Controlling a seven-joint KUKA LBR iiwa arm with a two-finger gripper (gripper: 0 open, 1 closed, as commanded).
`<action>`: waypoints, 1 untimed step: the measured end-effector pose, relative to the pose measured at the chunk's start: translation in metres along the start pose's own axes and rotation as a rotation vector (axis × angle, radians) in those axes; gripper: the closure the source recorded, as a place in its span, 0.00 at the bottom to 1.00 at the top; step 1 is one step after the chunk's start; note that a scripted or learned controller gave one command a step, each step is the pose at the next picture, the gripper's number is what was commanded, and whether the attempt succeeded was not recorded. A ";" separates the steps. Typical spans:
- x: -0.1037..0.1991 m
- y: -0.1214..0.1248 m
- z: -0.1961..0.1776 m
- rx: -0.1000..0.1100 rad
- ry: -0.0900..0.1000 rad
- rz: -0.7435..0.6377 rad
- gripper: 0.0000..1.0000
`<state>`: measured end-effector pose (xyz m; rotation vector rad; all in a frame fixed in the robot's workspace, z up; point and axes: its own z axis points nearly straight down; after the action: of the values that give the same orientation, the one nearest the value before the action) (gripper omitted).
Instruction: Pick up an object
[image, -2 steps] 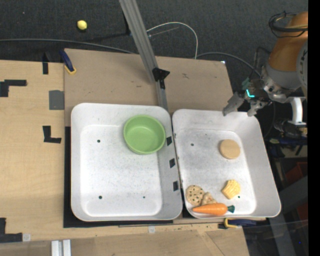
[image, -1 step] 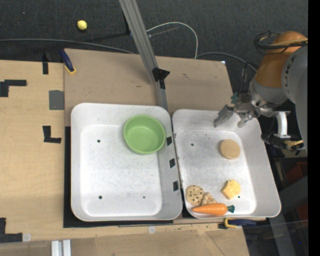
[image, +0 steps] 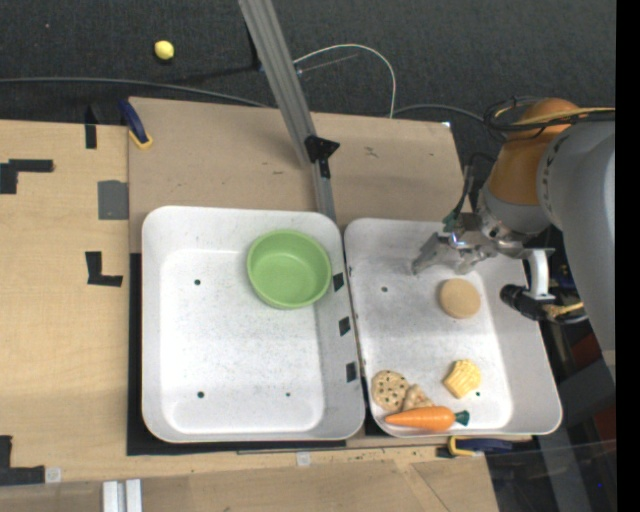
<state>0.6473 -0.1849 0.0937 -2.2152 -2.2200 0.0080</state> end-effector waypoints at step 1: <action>0.001 0.000 0.006 -0.004 -0.001 -0.001 0.00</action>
<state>0.6469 -0.1839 0.0878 -2.2172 -2.2234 0.0048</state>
